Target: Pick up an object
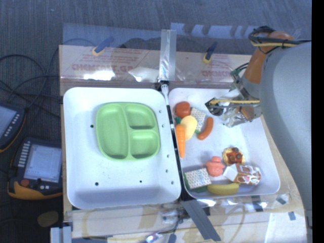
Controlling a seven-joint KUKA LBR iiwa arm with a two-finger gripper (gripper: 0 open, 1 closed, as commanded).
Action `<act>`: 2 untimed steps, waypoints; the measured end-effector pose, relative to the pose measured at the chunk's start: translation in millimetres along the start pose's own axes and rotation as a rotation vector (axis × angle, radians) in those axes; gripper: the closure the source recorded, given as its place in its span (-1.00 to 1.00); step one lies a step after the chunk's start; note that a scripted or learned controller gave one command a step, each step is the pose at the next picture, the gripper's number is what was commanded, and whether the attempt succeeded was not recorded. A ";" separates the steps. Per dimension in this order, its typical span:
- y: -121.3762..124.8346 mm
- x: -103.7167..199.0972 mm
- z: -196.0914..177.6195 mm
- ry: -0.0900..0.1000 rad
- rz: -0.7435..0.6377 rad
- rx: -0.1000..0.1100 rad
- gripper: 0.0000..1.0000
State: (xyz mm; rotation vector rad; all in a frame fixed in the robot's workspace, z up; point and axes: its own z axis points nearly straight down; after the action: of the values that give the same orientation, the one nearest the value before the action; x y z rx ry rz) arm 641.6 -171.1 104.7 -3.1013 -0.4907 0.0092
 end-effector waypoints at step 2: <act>-92.6 49.5 -77.9 0.002 0.096 0.000 1.00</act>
State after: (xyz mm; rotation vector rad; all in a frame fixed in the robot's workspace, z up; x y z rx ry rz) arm 660.6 -67.8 182.6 -3.1208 -0.3419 0.0059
